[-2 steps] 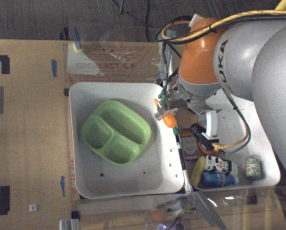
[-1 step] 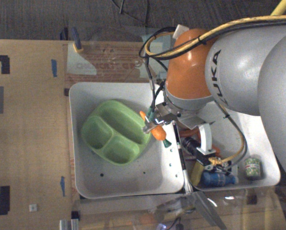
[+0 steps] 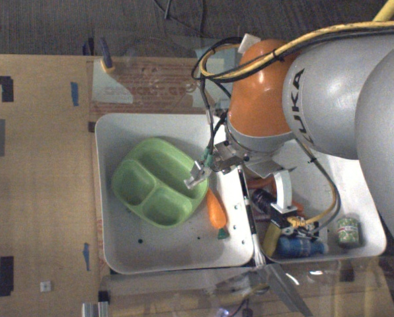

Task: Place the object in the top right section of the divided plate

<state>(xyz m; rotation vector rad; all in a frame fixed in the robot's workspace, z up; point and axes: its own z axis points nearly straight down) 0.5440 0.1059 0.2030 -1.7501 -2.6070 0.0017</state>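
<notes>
Carrot (image 3: 215,211) down flat on the white floor of the left bin (image 3: 157,253), just beside the green plate (image 3: 127,177) on its right side. Looks to touch the plate's rim or nearly so; hard to say which. Not in the plate yet, so likely the thing to pick up and move.

Long and thin. Lies up and down in the camera view, leaning a little. Orange end up toward the gripper, small green end down toward the bin's near wall. Close to the wall between the two bins as well, so not much room on that side for a grab.

Gripper (image 3: 197,176) hangs over the right edge of the plate, just above the carrot's top end. Cannot tell if spread or pressed together; too small and too dark to see. Nothing seen pinched in it. Probably there to come down on the carrot, since the carrot sits right below and beside it.

Plate split into three parts, all bare. Turned a bit, with one part up by the gripper. Short trip from carrot to that part.

Arm (image 3: 329,98) reaches in from the right, big and grey, with its orange band (image 3: 263,91) over the middle wall. Hides part of the right bin (image 3: 375,243). Down there, a blue thing (image 3: 299,246) and a small green can (image 3: 348,232), well apart from the carrot.
</notes>
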